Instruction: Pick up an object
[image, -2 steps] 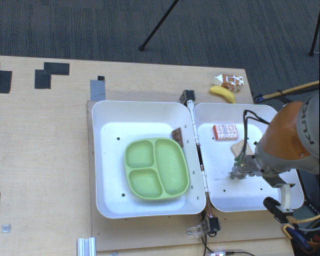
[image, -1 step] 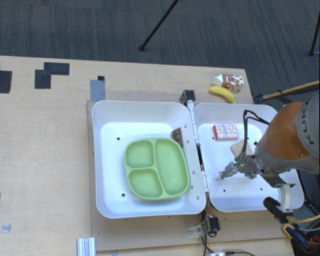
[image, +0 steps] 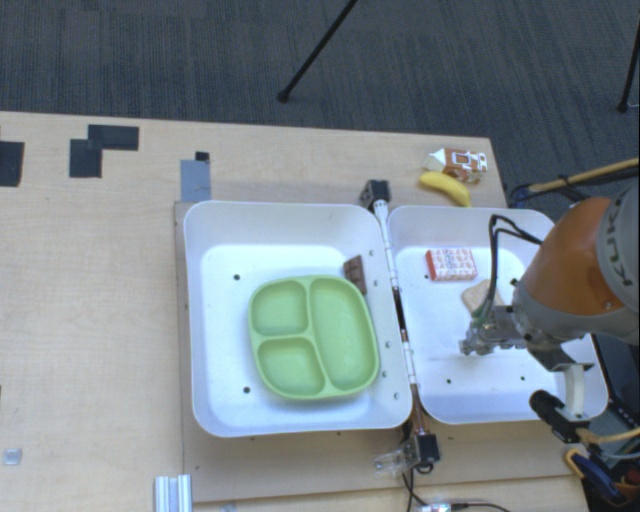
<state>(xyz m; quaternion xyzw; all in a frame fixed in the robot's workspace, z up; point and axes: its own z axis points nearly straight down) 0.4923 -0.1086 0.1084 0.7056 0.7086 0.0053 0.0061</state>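
Observation:
My gripper (image: 478, 338) hangs low over the right bin (image: 440, 395), near its middle. A beige lump (image: 477, 296) lies just beyond it, partly covered by the wrist. At the far end of that bin rests a small red and white packet (image: 451, 264). A green three-part plate (image: 312, 337) fills the middle of the left bin (image: 215, 300), and a small brown piece (image: 354, 269) sits by that bin's right wall. The arm's orange band (image: 572, 262) is to the gripper's right.
A yellow banana (image: 444, 186) and a small white and brown packet (image: 459, 160) lie on the bench beyond the right bin. A black clamp (image: 376, 192) sits at the far end of the wall between the bins. Cables and a clip (image: 415, 453) lie at the near edge.

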